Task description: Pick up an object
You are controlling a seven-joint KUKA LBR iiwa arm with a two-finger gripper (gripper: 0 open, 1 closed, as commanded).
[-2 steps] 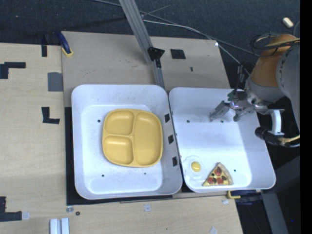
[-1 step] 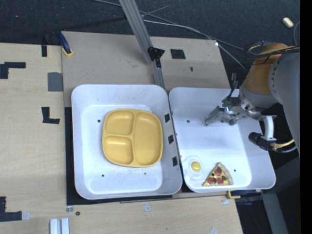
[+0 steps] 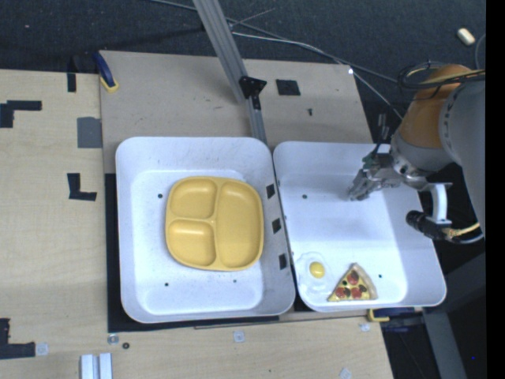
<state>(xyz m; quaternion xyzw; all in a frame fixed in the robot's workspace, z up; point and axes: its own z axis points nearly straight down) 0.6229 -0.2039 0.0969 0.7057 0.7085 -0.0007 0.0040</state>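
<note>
On the counter (image 3: 47,235), the left bin (image 3: 134,290) holds a yellow divided plate (image 3: 214,223), lying flat near its middle. In the right bin (image 3: 410,283), a fried egg toy (image 3: 314,269) and a pizza slice toy (image 3: 353,284) lie just beside each other at the near edge (apart from the arm). The hand (image 3: 363,188) hovers over the bin's far part, seemingly gripping nothing; whether its fingers are spread or closed I cannot tell.

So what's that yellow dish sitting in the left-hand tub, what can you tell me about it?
The yellow dish is a divided plate of smooth, plastic-looking material, squarish with rounded corners. Raised ridges split it into three sections: two smaller ones on the left side, one long one on the right. It lies flat, right way up, near the middle of the left white bin, resting on the bin's floor. Nothing lies in it and nothing else touches it.
</note>
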